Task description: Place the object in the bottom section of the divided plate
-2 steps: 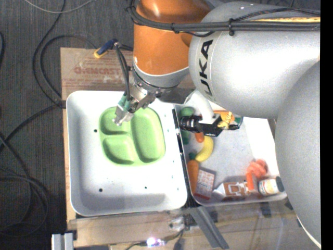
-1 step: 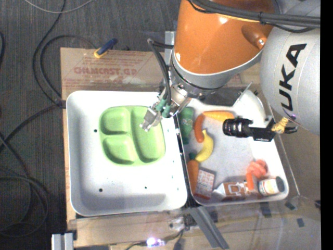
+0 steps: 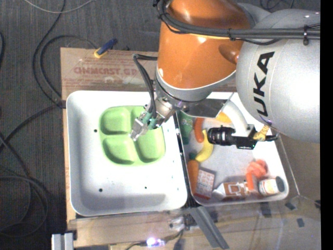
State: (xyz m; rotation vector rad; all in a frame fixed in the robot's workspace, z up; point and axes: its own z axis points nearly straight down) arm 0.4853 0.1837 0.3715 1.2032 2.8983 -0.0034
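Gripper: the gripper (image 3: pixel 141 127) hangs over the green divided plate (image 3: pixel 120 139), near its right edge; whether the jaws are released or clenched cannot be told.
Object: nothing visible between the jaws.
Plate: glossy, moulded plastic with rounded sections, centred in the left bin (image 3: pixel 88 186).
Right bin (image 3: pixel 237 168): carrot (image 3: pixel 193 173), banana (image 3: pixel 205 151), bottle (image 3: pixel 260 186) lie jumbled, probably awaiting picking.

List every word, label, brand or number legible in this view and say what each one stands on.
"UKA": black letters on the grey arm casing, the start of the word cut off by the orange band.
Faded red print on the brown cardboard sheet behind the left white bin: too washed out to read reliably.
Label on the small bottle and print on the small carton in the right white bin: too small to read.
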